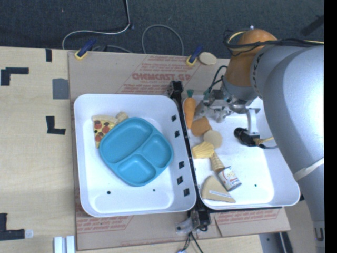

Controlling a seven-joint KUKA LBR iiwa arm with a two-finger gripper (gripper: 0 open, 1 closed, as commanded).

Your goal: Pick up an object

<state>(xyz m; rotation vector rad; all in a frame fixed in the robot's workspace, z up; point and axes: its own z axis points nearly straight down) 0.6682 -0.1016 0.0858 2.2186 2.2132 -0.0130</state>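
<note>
Gripper (215, 108) sits low in the right bin (263, 191), at its far end; can't tell how it is set, the wrist hides it. Carrot (189, 109) lies just left of the gripper, against the bin's left wall, long axis running away from the camera. Brown round piece (200, 126) is just below the gripper, nearer the camera. Carrot looks the closest pick: short sideways shift, jaws across its width.
</note>
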